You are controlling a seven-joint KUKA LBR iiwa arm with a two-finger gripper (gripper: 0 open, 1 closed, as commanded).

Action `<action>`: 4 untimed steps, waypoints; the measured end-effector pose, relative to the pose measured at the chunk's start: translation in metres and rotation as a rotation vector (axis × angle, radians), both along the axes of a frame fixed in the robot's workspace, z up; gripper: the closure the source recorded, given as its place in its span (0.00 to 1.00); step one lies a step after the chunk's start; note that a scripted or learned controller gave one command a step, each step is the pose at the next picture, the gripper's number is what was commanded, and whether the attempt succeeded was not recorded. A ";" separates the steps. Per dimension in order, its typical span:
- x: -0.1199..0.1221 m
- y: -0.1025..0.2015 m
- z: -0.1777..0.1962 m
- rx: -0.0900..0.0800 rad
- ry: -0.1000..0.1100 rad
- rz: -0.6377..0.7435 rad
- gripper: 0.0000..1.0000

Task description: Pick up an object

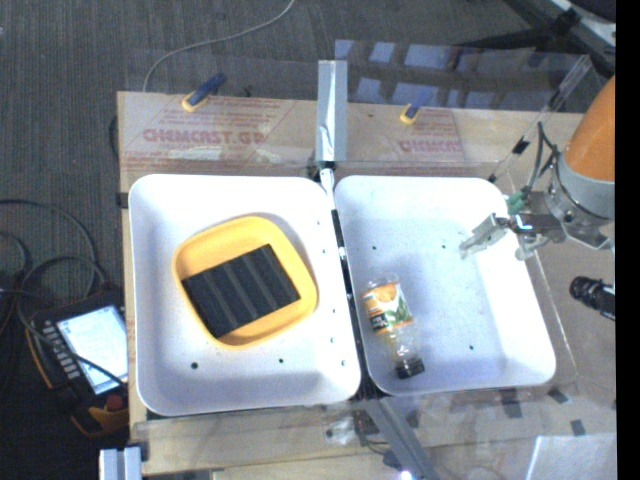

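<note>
A small clear plastic bottle with an orange label and a dark cap lies on its side near the front left of the right bin. In the left bin sits a yellow dish holding a black ridged pad. My gripper hangs over the right bin's right side, up and to the right of the bottle and well apart from it. It is open, with nothing between the two fingers.
The grey arm with its orange band comes in from the right edge over the bin's rim. A metal post stands behind the seam between the bins. Cables and a handheld pendant lie on the floor at left.
</note>
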State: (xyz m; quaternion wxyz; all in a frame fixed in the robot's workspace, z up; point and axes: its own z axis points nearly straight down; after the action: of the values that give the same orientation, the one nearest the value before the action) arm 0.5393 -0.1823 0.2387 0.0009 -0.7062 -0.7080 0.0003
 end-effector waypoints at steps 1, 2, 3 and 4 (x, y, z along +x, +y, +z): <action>0.014 0.058 -0.088 0.000 0.001 -0.011 0.00; 0.019 0.083 -0.145 -0.003 -0.007 0.168 0.00; -0.011 0.074 -0.146 -0.007 -0.024 0.252 0.00; -0.039 0.068 -0.146 -0.009 -0.026 0.291 0.00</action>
State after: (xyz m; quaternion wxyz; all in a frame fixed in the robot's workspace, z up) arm 0.5001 -0.1145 0.0929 -0.0113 -0.5961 -0.8028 -0.0056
